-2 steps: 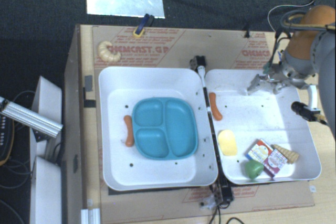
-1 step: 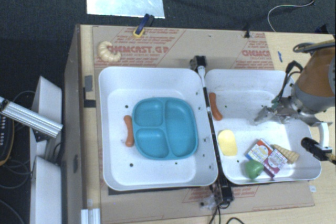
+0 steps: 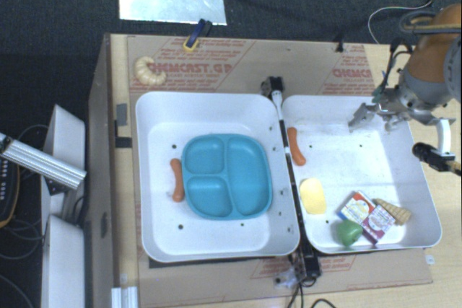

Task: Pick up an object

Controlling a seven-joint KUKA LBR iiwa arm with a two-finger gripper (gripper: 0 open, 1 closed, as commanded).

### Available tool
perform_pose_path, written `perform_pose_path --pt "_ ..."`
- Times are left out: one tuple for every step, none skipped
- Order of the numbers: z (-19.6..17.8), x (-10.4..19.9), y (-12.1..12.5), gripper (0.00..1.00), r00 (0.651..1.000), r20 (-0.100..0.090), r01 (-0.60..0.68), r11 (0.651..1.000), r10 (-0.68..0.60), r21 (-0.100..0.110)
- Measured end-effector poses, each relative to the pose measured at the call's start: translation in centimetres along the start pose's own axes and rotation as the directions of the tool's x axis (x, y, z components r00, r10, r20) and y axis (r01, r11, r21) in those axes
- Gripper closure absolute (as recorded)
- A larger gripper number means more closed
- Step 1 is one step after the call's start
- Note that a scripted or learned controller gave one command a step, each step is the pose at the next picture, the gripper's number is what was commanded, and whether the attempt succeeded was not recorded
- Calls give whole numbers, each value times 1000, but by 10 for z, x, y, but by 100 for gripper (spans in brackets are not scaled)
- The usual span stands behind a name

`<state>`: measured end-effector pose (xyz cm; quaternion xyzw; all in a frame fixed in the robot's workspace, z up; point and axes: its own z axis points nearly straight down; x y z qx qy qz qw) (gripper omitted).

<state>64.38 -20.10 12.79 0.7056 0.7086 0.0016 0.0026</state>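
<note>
My gripper [image 3: 372,119] hangs over the far right corner of the right bin [image 3: 404,155], open, with nothing between its fingers. In that bin an orange sausage [image 3: 294,145] lies along the left wall. A pale yellow block [image 3: 312,195] sits nearer the front. At the front are a green pepper-like toy [image 3: 349,233], a red and white packet [image 3: 356,210], a purple packet [image 3: 377,223] and a tan waffle piece [image 3: 393,212]. All lie well apart from the gripper.
The left bin [image 3: 155,155] holds a blue divided plate [image 3: 226,175] with a second orange sausage [image 3: 177,179] beside its left edge. A divider rail [image 3: 285,155] runs between the bins. A beige toy [image 3: 149,71] lies on the cardboard behind.
</note>
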Motion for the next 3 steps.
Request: perform_pose_path --pt "43 -5 -102 0 1000 -1 -4 1000 4 7" --pt "32 -5 -100 100 1000 -1 -2 1000 2 3" --pt "-58 47 -82 100 1000 -1 -1 1000 1 2"
